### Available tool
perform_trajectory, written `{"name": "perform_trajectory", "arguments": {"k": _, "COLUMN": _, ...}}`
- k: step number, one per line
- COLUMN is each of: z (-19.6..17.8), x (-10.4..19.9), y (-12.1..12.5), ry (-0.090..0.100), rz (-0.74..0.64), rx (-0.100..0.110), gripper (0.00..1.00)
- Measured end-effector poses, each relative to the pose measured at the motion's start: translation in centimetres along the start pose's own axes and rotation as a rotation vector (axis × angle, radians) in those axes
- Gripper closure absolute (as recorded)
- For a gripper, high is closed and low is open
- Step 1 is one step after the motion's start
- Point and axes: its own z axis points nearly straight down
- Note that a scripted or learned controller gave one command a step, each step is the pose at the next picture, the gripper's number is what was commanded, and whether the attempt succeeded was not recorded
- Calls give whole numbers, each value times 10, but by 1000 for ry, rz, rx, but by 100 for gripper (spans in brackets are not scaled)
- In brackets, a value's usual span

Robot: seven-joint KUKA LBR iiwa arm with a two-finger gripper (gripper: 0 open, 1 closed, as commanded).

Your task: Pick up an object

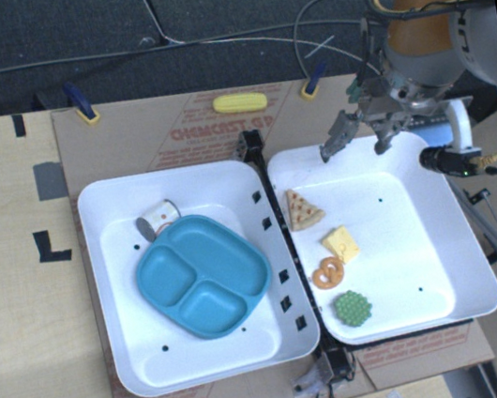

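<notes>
My gripper (354, 143) hangs open over the back edge of the right bin (422, 210), its two dark fingers spread wide with nothing between them. In that bin lie a pizza slice (302, 209), a yellow cheese wedge (340, 245), a pretzel (327, 274) and a green broccoli floret (353, 308), all to the front left of the gripper. The left bin (117, 293) holds a blue divided plate (202, 275) and a small tipped cup (158, 219) behind it.
A yellow banana-like piece (239, 102) lies on the cardboard behind the bins. Black clips join the bins along the divider (277, 236). Cables loop above the arm at the upper right. The right half of the right bin is bare white floor.
</notes>
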Motion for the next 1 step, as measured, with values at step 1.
{"name": "perform_trajectory", "arguments": {"k": 1, "z": -7, "x": 0, "y": 2, "ry": -1, "rz": -2, "rx": -11, "gripper": 0}}
